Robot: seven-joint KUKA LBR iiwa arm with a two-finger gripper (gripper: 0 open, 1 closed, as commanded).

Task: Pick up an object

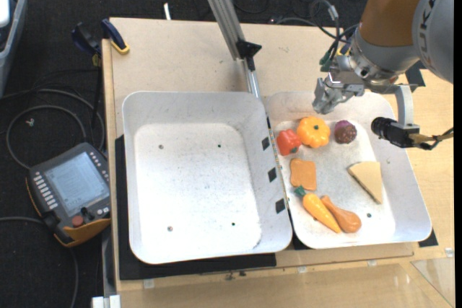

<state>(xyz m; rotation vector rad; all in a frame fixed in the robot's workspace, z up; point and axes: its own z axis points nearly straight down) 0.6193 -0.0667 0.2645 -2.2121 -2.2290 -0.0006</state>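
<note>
i log the table point(188, 61): two white bins side by side. left bin point(191, 173): nothing but specks on its floor. right bin point(393, 216): seven toy foods. red pepper point(287, 141) at the bin's left wall, touching the orange pumpkin point(315, 132) on its right. purple ball point(346, 131) just beside the pumpkin, apart from it. orange slab point(304, 173) below the pepper. carrot point(315, 207) with a green top, lying at a slant below the slab. drumstick point(342, 216) just right of the carrot, touching it. pale cheese wedge point(367, 179) near the right wall. arm point(404, 11): i see it come in from the right, orange band above the wrist. hand point(328, 99): hangs over the bin's far edge, just above the pumpkin, holding nothing; how far it is open i cannot tell. pendant point(72, 191): on the floor, left of the table.
</note>
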